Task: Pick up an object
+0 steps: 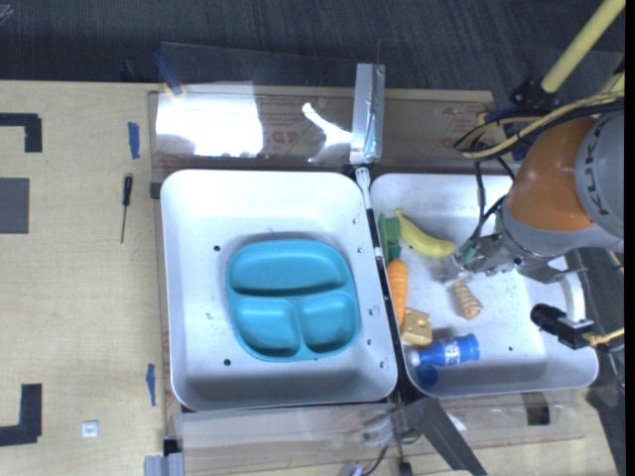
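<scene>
The desk (69,296) carries two shallow white bins side by side. The left bin (189,226) holds a blue divided tray (293,297) lying flat at its centre. The right bin (541,360) holds the loose objects and is where the arm (561,191) is working, its grey body and orange band reaching in from the right and covering the bin's upper right part.

The hand (474,258) sits low over the middle of the right bin. Whether it is open or closed cannot be told; nothing can be confirmed as held.

Contents of the right bin, larger to smaller: a yellow banana (425,238) near the upper left, just beside the hand; an orange carrot (397,284) along the left wall with a green piece (389,234) above it; a blue bottle (446,351) lying on its side near the front wall; a tan block (415,325) between carrot and bottle; a small brown ridged object (467,299) just below the hand.

Assessment: the step in hand appears to be the descent or closing phase of a pick, with no lift yet evident. The nearest candidates are the banana and the brown ridged object. The next move calls for closing squarely on one single item, then a vertical lift clear of the neighbouring pieces and the bin wall. Crowding there raises the risk of a glancing or empty grasp.
</scene>
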Robot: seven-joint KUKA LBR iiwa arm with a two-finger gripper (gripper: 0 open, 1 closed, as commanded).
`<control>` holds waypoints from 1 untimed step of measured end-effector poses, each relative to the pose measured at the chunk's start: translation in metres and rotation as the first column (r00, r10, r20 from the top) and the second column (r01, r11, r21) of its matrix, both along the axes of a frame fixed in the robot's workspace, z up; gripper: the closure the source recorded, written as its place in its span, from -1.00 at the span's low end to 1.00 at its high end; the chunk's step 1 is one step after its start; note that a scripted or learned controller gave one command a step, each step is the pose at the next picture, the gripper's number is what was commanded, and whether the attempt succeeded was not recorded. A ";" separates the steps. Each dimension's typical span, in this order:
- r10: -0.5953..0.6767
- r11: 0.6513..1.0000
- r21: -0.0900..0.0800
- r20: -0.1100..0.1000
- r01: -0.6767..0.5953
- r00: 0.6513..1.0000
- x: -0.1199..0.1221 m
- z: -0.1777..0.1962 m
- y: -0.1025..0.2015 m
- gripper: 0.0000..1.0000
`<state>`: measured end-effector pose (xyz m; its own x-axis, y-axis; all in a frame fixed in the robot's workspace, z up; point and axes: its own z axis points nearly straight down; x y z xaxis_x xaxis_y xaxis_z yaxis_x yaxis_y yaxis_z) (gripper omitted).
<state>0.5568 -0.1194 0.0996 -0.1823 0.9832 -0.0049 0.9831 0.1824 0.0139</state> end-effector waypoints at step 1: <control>-0.124 0.992 0.005 -0.008 0.124 0.992 0.006 0.088 0.075 1.00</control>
<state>0.5629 -0.0449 0.1873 -0.0593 0.9982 0.0016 0.9982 0.0593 0.0067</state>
